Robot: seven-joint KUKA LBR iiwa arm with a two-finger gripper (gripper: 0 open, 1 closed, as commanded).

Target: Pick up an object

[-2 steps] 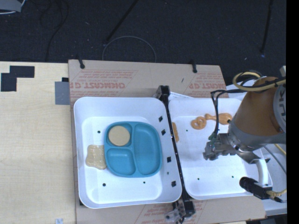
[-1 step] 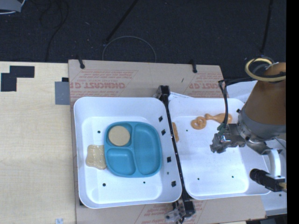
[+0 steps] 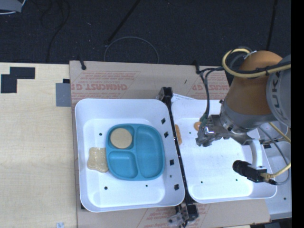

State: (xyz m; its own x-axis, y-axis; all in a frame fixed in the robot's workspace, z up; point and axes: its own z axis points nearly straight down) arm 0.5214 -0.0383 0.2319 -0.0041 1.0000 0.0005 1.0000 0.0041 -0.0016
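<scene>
While the gripper (image 3: 205, 137) hangs low over the right bin (image 3: 223, 186) near its left wall, jaws' spread not discernible, the small orange object (image 3: 196, 125) lies just beside it toward the bench's far edge, its long axis indeterminable.

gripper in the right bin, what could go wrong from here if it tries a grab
1. The gripper hangs over bare white floor in the right bin; closing there would likely catch nothing.
2. The small orange piece beside it is tiny and could get nudged away rather than pinched.
3. The orange-tan piece lies against the divider, so the fingers might strike the divider.
</scene>
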